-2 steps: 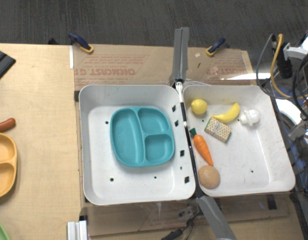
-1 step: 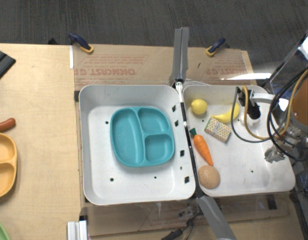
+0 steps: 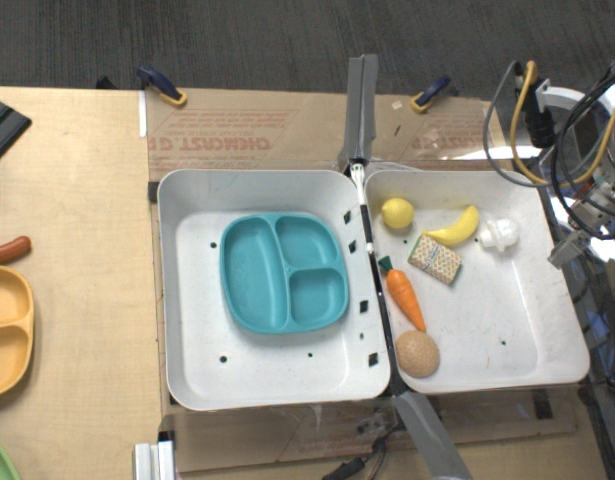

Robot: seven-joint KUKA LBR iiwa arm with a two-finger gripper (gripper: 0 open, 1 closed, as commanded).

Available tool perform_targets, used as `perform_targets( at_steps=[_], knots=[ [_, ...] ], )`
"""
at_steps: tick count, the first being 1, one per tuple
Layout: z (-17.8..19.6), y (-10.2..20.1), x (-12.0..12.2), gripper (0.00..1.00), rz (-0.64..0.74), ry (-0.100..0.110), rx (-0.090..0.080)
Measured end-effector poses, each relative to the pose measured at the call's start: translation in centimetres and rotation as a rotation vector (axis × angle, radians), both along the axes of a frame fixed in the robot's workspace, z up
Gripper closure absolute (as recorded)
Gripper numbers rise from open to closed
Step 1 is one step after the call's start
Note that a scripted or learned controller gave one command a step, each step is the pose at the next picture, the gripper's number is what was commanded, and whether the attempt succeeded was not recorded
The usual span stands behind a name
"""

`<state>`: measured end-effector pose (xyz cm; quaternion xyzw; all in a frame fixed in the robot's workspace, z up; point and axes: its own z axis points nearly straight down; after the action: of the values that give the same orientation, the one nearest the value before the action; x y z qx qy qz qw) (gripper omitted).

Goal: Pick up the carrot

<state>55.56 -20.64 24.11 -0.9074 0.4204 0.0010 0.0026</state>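
Carrot (image 3: 406,298) lies in the right bin (image 3: 527,343) against its left wall, green top toward 11 o'clock; a round tan ball (image 3: 417,353) touches its tip at 5 o'clock, a patterned block (image 3: 435,259) sits at 1 o'clock. Gripper state: cannot tell; a teal 3-compartment tray (image 3: 284,272) fills the left bin (image 3: 192,368).

Orange carrot (image 3: 406,299), teal divided plate (image 3: 284,272)

Carrot (image 3: 406,299) lies in right bin (image 3: 507,353), beside potato (image 3: 417,353).
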Motion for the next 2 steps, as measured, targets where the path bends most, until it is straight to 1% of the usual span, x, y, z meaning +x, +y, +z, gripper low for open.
perform_targets(
  at_steps=[1,2],
  knots=[
    [-8.6,0.5,-2.8,1.0,0.252,0.004,0.001],
    [-7.0,-1.4,-5.0,1.0,0.209,0.002,-0.001]
  ],
)
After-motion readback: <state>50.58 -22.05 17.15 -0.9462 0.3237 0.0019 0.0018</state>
